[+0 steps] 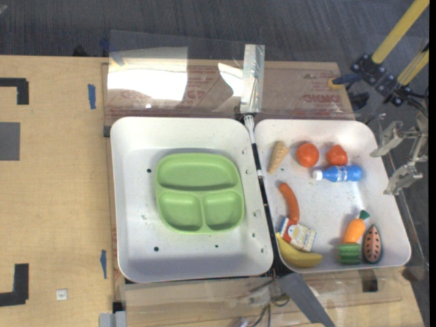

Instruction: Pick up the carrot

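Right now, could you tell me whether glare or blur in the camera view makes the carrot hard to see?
In the camera view, strong glare sits on the clear sheet behind the bins; the carrot in the right bin is evenly lit, slightly soft but distinct, with only faint shadows.

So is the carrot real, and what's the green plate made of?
The carrot looks like toy plastic: smooth, evenly orange, with a faint shine and a molded green top. Probably not real. The green plate also looks like plastic, matte and one flat color, with rounded molded compartments, though the picture can't settle it for sure.
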Motion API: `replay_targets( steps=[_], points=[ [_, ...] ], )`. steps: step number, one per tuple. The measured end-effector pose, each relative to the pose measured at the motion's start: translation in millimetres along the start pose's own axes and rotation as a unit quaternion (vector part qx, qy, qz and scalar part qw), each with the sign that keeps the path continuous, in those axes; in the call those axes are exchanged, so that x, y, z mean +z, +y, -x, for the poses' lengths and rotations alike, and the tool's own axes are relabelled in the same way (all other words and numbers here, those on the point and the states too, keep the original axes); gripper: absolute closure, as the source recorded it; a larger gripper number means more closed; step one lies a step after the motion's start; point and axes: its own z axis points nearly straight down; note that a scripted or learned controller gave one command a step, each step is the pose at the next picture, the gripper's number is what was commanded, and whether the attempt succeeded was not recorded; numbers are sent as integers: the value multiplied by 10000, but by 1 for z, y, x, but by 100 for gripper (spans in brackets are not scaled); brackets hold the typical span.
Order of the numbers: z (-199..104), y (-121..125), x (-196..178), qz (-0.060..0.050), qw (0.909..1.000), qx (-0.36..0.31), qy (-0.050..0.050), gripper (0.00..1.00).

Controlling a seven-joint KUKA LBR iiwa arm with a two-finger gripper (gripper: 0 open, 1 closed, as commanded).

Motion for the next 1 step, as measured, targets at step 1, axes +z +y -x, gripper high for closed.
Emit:
replay_targets(
  steps=[1],
  points=[
    [-72,-7,68,11,9999,116,38,0]
  ],
)
